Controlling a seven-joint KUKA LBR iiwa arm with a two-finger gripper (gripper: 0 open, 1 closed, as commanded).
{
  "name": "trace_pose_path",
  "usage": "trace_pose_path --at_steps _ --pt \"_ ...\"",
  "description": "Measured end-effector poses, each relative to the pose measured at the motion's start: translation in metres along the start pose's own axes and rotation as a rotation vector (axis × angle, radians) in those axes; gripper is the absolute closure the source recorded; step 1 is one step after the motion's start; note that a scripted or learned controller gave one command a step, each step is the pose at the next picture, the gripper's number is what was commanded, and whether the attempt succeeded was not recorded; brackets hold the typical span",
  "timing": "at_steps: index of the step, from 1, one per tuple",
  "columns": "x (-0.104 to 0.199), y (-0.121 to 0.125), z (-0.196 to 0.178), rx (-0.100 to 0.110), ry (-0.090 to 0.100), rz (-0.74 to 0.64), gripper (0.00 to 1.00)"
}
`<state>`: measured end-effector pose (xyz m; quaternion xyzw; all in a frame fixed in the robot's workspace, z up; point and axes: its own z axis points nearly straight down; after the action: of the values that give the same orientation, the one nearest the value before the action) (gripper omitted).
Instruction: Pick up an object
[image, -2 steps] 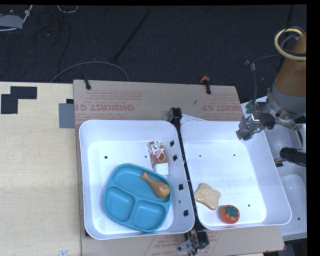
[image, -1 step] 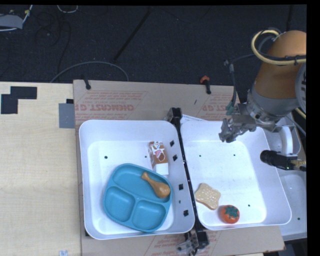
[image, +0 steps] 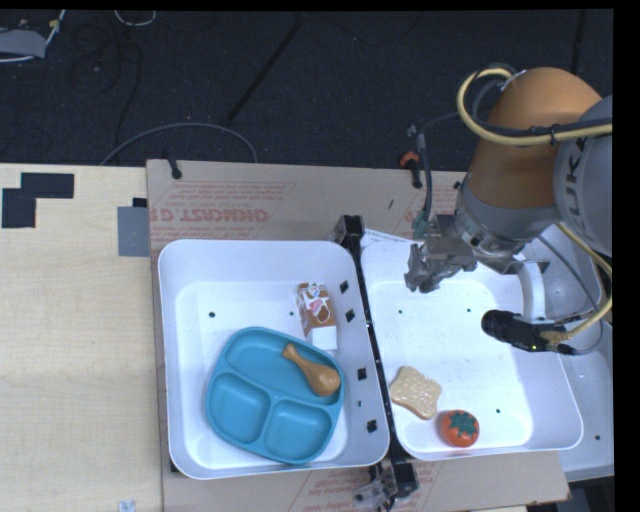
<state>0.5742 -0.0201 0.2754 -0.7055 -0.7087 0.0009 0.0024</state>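
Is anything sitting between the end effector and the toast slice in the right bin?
Nothing visible. The end effector hangs over the back of the right white bin, and only bare bin floor lies between it and the tan toy toast slice. The red toy tomato sits beside the toast, nearer the front.

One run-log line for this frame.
gripper: above right bin, back-left | toast, tomato: right bin, untouched | drumstick: on blue tray

Glossy blue plastic tray (image: 262, 412)
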Motion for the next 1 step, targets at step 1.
trace_pose_path --at_steps 1 --pt "0.0495 0.0017 0.0031 0.0 -0.001 0.0 1.0"
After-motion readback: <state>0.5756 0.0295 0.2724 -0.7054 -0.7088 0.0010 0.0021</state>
